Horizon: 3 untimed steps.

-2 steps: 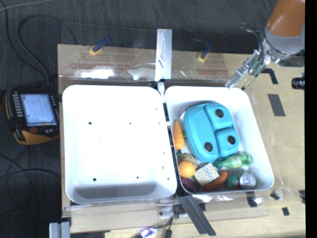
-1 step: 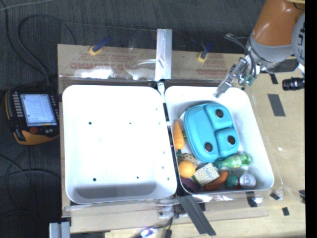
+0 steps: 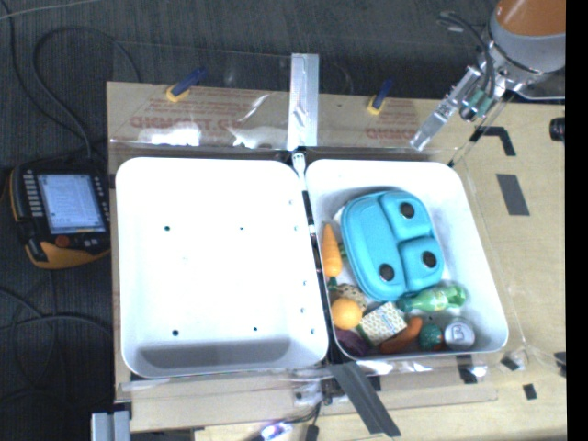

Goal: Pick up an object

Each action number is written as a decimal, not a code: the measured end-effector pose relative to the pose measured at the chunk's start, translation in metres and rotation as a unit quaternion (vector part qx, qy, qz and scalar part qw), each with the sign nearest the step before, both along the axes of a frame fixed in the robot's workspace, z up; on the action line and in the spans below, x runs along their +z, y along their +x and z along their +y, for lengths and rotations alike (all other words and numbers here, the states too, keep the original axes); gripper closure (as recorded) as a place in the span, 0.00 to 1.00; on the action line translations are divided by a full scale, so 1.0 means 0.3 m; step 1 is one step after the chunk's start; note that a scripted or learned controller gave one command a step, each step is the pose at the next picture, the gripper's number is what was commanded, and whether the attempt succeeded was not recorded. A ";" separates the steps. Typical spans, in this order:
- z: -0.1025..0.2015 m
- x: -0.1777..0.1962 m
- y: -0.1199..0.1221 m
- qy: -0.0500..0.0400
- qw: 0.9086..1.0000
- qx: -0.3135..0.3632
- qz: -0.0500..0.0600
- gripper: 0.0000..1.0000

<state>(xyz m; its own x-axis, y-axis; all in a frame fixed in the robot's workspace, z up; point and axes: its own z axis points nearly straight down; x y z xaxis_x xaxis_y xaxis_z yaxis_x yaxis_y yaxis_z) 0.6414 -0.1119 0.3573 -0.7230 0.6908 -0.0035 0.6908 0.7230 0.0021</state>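
Gripper (image 3: 430, 136) above right bin's (image 3: 478, 237) far right corner, outside rim, off the toys; fingers' state cannot tell. Blue tray (image 3: 393, 246) in bin's middle. Carrot (image 3: 330, 251) at tray's left. Orange (image 3: 345, 313), green bottle (image 3: 435, 299) at tray's near side. Left bin (image 3: 211, 265) beside.

The arm (image 3: 528, 12) is cut off by the top edge. Just below the big blue tray (image 3: 393, 243), small toys lie heaped, some hidden under others. The gripper (image 3: 430, 134) is too thin and blurry to read.
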 end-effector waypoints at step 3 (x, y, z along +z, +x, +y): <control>-0.314 -0.327 0.043 -0.002 0.911 0.412 0.000 1.00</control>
<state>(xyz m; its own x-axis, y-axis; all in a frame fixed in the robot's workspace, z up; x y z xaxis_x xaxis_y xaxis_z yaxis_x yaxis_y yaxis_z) 0.6544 -0.2062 0.2593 -0.9963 -0.0862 -0.0047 -0.0861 0.9963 -0.0017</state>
